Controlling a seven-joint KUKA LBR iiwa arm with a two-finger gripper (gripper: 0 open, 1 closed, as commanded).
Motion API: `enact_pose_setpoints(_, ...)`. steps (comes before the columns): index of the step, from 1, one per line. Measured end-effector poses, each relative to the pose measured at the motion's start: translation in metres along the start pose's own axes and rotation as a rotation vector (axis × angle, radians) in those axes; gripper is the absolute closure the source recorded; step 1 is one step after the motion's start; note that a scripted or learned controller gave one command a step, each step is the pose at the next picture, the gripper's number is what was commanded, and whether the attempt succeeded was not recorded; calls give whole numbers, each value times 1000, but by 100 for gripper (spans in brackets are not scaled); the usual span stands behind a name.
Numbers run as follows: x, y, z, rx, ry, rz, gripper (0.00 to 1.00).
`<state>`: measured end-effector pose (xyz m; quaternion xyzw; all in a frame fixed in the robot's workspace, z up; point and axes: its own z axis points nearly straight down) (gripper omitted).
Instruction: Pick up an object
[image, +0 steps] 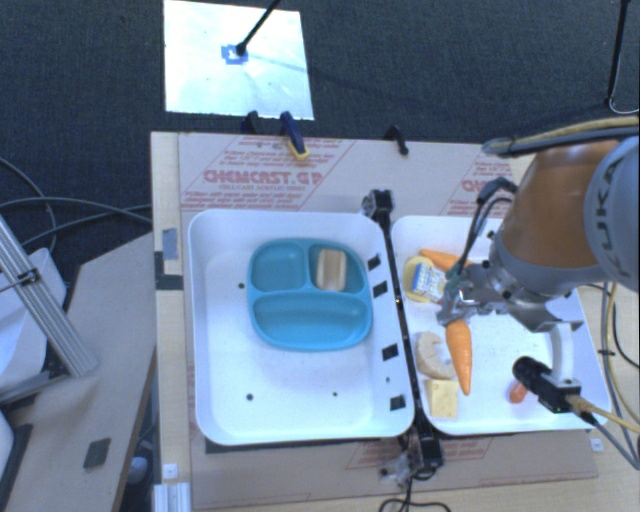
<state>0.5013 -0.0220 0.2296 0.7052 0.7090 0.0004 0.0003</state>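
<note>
In the right bin (590, 405) lies an orange carrot (459, 358), lengthwise, with its thick end towards the back. My gripper (457, 304) hangs right over that thick end, at or just above it; the wrist hides how they meet. Close by are a yellow and blue packet (424, 281), a second orange piece (438, 259), a tan rounded piece (431, 353), a pale yellow block (442, 398) and a small red item (516, 393).
The left bin (225, 400) holds a blue divided plate (305, 312) with a tan block (331, 268) in its upper right compartment. A black clipped divider (395, 310) separates the bins. The arm's body (560, 230) covers the right bin's back right.
</note>
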Motion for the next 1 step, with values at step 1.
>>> enact_pose_setpoints(1, -13, 5, 15, 1, -1, 5, 100)
